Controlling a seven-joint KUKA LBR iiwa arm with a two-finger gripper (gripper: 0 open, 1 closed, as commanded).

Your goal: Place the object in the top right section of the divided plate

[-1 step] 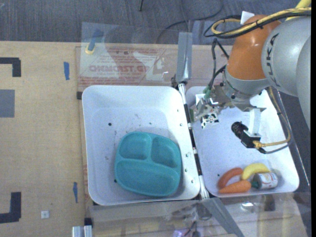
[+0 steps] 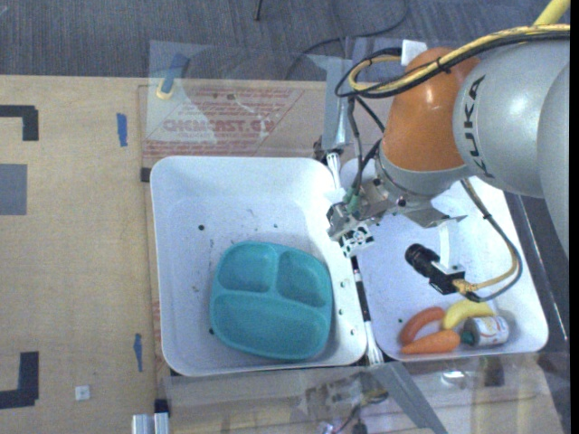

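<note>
Your end effector point(image 2: 355, 224) hovers over the rim between both bins, its grip impossible to tell; the teal divided plate point(image 2: 271, 301) sits left.

Grey KUKA arm point(image 2: 520, 116) with orange band point(image 2: 425, 116), yellow and black cables point(image 2: 407, 66).
</note>
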